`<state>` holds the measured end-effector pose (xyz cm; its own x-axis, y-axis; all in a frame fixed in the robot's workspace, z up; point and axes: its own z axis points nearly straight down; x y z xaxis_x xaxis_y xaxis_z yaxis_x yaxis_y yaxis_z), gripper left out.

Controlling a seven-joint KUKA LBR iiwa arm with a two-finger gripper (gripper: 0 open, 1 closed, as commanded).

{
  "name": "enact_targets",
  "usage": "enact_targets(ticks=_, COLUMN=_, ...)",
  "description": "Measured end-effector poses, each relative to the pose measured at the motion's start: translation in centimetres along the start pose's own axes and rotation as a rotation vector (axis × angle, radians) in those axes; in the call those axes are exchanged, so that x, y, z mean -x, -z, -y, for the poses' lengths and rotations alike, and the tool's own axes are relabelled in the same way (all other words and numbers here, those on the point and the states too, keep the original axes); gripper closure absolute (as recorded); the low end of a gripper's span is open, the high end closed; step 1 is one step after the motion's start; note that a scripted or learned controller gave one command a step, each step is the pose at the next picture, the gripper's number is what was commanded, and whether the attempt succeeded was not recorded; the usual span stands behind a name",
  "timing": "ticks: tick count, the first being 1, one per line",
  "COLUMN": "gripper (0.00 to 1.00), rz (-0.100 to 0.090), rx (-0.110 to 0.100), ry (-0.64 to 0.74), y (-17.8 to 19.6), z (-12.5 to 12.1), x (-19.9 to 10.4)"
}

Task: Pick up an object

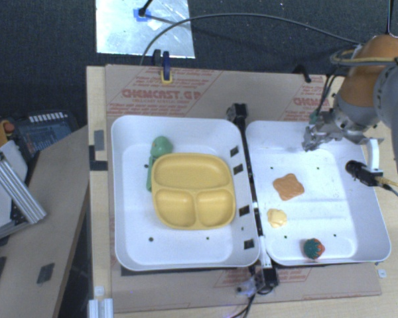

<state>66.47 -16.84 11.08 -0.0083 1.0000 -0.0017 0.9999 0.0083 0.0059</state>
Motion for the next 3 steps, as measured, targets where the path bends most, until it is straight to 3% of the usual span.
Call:
enact_targets(ticks=2, gripper=1.0, rz=0.0, rx=0.001, ry=-0.002, y=12.2, z=0.0, x=-0.6)
enact_targets(ticks=3, gripper=1.0, rz=-0.001, rx=-0.001, ry=-0.002, y=14.3, z=-0.1, x=-0.5)
